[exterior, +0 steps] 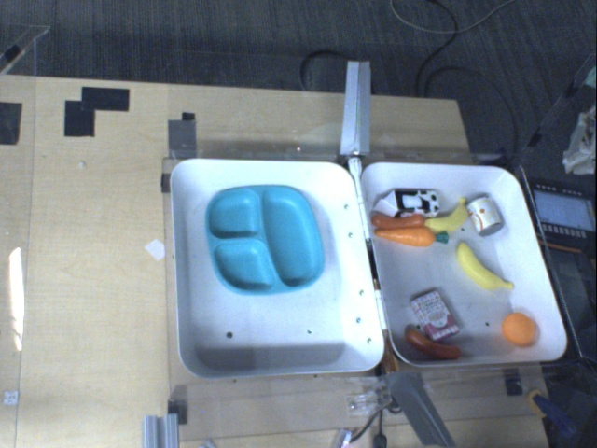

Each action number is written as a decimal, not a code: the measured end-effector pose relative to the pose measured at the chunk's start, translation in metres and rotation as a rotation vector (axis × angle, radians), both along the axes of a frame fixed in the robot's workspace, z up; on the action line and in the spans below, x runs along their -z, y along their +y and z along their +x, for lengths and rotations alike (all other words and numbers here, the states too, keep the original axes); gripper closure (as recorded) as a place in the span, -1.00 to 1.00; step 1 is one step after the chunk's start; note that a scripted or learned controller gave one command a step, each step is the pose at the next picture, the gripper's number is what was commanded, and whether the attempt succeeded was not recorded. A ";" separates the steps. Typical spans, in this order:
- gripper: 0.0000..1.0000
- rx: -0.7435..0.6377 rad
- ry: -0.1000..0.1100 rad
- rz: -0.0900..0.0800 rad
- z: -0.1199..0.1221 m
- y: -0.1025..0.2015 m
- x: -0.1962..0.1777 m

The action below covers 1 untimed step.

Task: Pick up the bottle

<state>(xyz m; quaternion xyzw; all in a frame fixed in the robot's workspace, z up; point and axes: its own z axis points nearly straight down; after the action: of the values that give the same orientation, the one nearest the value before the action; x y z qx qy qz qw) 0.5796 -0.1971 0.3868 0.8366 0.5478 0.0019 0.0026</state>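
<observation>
Black-and-white bottle (410,200) lies at eleven o'clock in the right bin (539,250), carrot (403,235) tight against it, banana (450,219) at its three o'clock. A crowded grab could snag either. Hand's state: cannot tell.

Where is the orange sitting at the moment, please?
In the camera view, the orange lies in the right bin's near right corner, just below the lower banana.

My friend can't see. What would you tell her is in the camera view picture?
Two shallow white bins sit side by side on a wooden bench. The left bin holds a blue divided plate. The right bin holds two carrots, two bananas, an orange, a small can, a black-and-white cow-patterned item, a sausage and a small packet.
</observation>
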 end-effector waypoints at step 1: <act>1.00 0.286 0.002 0.003 -0.038 0.024 -0.005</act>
<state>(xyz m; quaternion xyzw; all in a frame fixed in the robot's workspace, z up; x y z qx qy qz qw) 0.5414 -0.1732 0.3918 0.9061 0.4230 0.0015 0.0013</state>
